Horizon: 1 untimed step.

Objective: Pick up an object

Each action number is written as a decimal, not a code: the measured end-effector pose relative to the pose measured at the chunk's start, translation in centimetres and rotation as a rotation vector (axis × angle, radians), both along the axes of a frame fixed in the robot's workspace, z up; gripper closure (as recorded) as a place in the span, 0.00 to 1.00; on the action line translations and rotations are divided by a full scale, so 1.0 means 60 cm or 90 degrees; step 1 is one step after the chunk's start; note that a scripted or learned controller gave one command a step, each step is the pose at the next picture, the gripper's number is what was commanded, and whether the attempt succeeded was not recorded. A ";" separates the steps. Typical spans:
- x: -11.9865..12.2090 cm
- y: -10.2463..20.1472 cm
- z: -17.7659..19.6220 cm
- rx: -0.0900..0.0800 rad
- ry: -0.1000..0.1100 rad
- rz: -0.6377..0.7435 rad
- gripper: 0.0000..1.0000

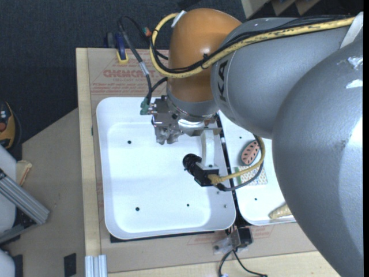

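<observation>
Hovering the end effector (167, 133), grip state impossible to tell, at twelve o'clock over the left bin (144, 178); probably best swinging toward three o'clock, centring over the speckled oval object (249, 153) lying in the right bin (253, 209).

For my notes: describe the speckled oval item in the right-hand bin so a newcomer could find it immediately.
Find the right bin, largely covered by the grey arm. In its exposed strip beside the left bin lies a salmon-pink oval with dark speckles. It sits higher in the view than a pale patterned piece and a tan piece, neither of them pink or oval.
</observation>
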State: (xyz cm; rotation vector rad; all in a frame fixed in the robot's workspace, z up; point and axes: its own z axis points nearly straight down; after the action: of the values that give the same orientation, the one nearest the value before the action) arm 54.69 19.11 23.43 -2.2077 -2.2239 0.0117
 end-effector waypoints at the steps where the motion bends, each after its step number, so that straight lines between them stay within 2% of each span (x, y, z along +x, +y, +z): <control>1: 0.038 -0.026 -0.032 -0.001 -0.004 -0.006 1.00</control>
State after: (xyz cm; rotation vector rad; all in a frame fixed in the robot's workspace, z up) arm 56.94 17.54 21.53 -2.2214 -2.2180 0.0065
